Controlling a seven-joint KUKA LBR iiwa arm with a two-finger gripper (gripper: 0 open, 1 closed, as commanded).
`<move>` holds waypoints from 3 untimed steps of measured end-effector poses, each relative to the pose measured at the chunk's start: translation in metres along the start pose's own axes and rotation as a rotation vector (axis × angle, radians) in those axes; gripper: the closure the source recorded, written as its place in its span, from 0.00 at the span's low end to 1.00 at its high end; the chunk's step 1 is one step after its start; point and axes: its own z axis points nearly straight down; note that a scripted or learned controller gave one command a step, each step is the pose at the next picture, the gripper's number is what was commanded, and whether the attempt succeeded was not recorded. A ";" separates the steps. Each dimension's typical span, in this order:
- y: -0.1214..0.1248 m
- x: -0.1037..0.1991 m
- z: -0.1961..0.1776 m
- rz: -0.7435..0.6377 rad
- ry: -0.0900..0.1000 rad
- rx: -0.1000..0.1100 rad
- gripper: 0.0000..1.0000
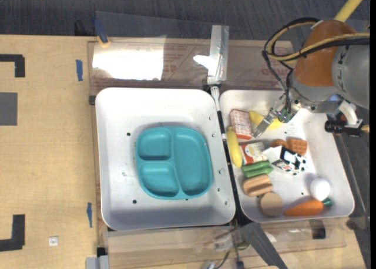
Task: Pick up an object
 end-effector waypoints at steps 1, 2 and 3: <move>-0.005 -0.016 -0.001 0.135 0.015 0.005 0.00; -0.014 -0.038 -0.065 0.137 -0.008 -0.007 0.00; -0.007 -0.029 -0.048 -0.185 -0.001 -0.002 0.00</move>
